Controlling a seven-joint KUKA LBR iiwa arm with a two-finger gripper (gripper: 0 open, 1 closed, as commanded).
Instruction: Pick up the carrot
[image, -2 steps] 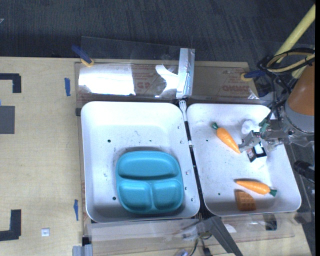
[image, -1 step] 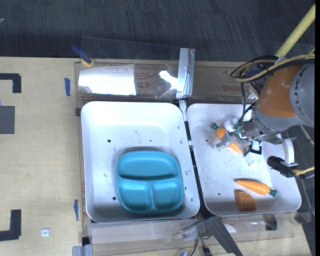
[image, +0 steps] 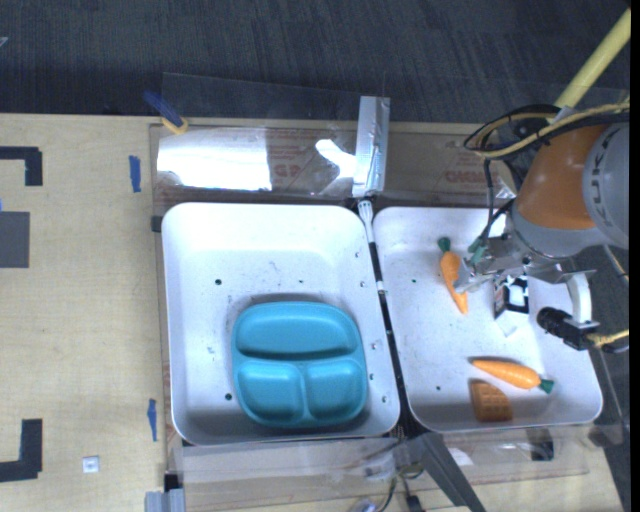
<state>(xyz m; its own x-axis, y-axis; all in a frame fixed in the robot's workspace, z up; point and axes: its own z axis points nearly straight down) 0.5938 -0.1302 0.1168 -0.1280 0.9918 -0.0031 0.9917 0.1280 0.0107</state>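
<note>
carrot (image: 454, 281): small, orange, green tuft pointing away from the viewer, lying in the right bin (image: 420, 330) near its upper wall, just right of the divider between the two bins.
claw (image: 484, 266): at the carrot's right side, touching or nearly so; whether it is apart or together cannot be told.
doing it well: a judgement, centre over the carrot's middle, span its narrow width, close fully before lifting.
second carrot (image: 512, 374): larger, lower in the same bin, above a brown block (image: 491, 402).
left bin: holds a blue divided tray (image: 298, 364).
hard to see: arm (image: 570, 200) and cables cover the claw's tips.
</note>
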